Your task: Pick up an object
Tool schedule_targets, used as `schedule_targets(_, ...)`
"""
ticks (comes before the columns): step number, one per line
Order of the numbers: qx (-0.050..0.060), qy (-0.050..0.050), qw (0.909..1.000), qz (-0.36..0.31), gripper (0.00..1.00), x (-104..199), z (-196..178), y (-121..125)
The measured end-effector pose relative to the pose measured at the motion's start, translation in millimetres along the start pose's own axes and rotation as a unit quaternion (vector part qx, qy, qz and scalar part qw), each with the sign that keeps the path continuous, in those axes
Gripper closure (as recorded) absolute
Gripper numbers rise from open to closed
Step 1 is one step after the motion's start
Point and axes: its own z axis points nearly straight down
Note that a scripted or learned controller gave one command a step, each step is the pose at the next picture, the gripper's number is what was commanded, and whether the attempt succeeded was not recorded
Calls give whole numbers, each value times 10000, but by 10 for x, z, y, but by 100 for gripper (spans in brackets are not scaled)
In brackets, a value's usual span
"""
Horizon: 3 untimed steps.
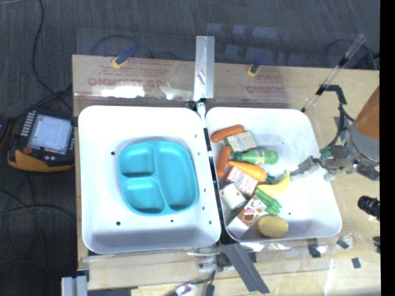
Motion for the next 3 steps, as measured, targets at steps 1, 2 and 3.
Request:
schedule_targets(1, -15, -22, 9994, 342, 0, 571, 934, 243)
schedule_targets(2, -88, -43, 9916, 1288, 0, 1178, 961, 267)
schedule_targets(3, -66, -29, 9918, 1280, 100, 1193, 888, 261)
